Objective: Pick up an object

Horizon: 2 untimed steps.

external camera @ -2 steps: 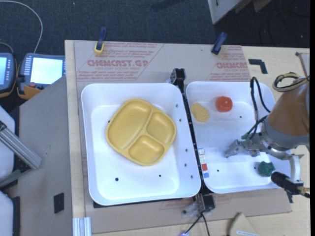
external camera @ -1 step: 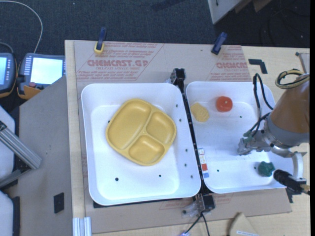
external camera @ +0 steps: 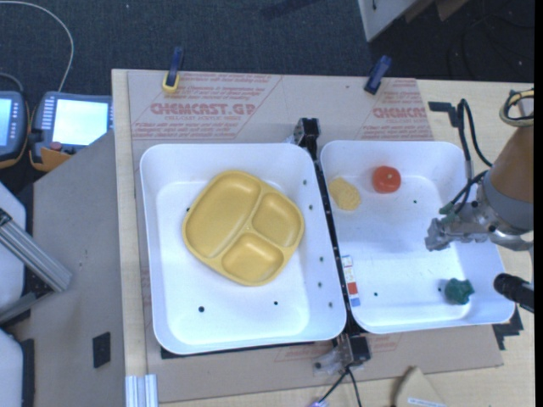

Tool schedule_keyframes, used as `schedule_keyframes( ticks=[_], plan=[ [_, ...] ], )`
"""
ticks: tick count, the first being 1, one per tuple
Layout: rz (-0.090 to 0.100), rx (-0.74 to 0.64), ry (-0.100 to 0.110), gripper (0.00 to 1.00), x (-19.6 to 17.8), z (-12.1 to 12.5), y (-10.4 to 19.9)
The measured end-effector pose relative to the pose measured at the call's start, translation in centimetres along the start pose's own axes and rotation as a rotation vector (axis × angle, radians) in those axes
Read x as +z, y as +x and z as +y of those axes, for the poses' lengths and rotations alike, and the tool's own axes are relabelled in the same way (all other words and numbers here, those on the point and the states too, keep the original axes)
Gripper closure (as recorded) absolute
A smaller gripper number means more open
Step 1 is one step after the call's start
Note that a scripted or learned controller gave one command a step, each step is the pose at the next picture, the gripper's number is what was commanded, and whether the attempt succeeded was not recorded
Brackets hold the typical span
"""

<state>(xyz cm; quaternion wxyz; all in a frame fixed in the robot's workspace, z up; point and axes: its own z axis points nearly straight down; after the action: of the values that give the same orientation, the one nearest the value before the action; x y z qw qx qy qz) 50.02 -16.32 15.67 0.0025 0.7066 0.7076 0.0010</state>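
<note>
Loosely scattered in the right bin (external camera: 399,312), three small things offer themselves for picking: a red ball (external camera: 387,179) near the far wall, a pale yellow disc (external camera: 344,194) just beside it toward the divider, and a small green lump (external camera: 459,291) in the near right corner. They lie well apart from one another, which leaves room around each for a grasp from above, though the green lump sits close to the bin's wall and would likely be the more awkward to reach.

The gripper (external camera: 443,234) hangs over the right side of this bin, between the red ball and the green lump, touching neither. Whether its fingers are spread or pressed together I cannot tell; the grey metal there blurs into one shape, and nothing is visible between them. So no object is held yet. The green lump looks the nearest candidate, judging by position alone.

The left bin (external camera: 170,312) carries a yellow divided plate (external camera: 244,226), lying flat and turned at an angle near the middle. Both bins rest side by side on a cardboard-covered desk (external camera: 136,227), with clamps (external camera: 173,73) at its far edge presumably keeping the sheet fixed.
</note>
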Motion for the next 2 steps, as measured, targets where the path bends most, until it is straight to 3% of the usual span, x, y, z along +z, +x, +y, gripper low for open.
schedule_keyframes(
  ticks=[1, 2],
  plan=[
    [-0.001, -0.001, -0.002, 1.0, -5.3, 0.2, 0.0],
    [0.002, -0.004, 0.003, 1.0, -4.5, 2.1, 5.0]
  ],
)
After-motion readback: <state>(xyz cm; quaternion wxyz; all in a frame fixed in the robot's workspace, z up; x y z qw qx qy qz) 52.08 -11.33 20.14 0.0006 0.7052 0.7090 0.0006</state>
